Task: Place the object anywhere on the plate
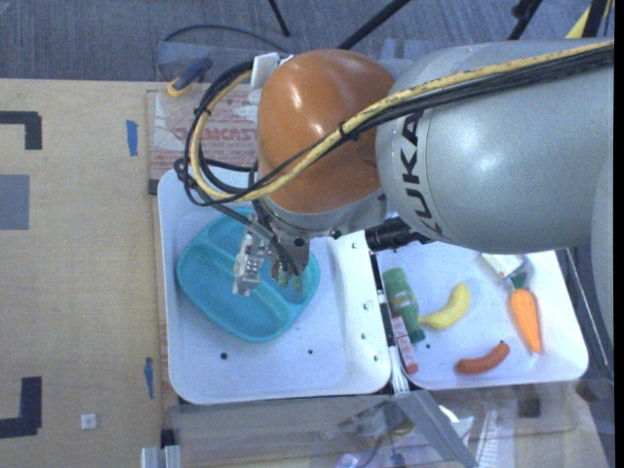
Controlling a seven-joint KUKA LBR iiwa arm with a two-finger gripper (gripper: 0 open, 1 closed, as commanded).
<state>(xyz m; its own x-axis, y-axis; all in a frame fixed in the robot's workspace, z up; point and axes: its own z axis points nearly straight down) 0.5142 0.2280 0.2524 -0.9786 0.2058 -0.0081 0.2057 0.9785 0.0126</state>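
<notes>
A blue divided plate (pixel 219 295) lies in the left white bin (pixel 292 373). My gripper (pixel 266 269) hangs low over the plate's right half, under the orange wrist band. One silver finger (pixel 245 266) and one darker finger (pixel 291 261) stand apart, and I see nothing between them. In the right bin (pixel 561 364) lie a green bottle (pixel 402 303), a yellow banana (pixel 448 306), an orange carrot (pixel 526 320) and a red sausage-shaped piece (pixel 483 359). The arm hides the back of both bins.
The large grey arm body (pixel 507 154) covers the upper right of the view. Yellow and black cables (pixel 210 154) loop over the left bin's back edge. The wooden bench top (pixel 78 261) spreads to the left of the bins.
</notes>
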